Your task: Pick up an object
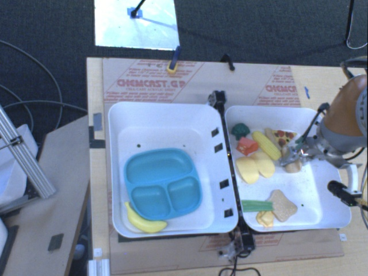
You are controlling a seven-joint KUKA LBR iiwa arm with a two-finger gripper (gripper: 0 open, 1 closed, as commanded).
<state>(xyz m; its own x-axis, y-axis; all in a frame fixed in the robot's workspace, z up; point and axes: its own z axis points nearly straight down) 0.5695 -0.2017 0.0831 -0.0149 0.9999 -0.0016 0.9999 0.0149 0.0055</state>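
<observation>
Blue tray (pixel 163 183) and banana (pixel 145 222) share left bin (pixel 167 117).

My arm (pixel 348 119) reaches in from the right, orange band up above the wrist. My gripper (pixel 291 157) hangs low at the end of it, pointing left and slightly down.

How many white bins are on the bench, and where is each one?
2. The shallow white plastic bin on the left holds a blue divided tray; the shallow white plastic bin on the right holds toy food.
</observation>
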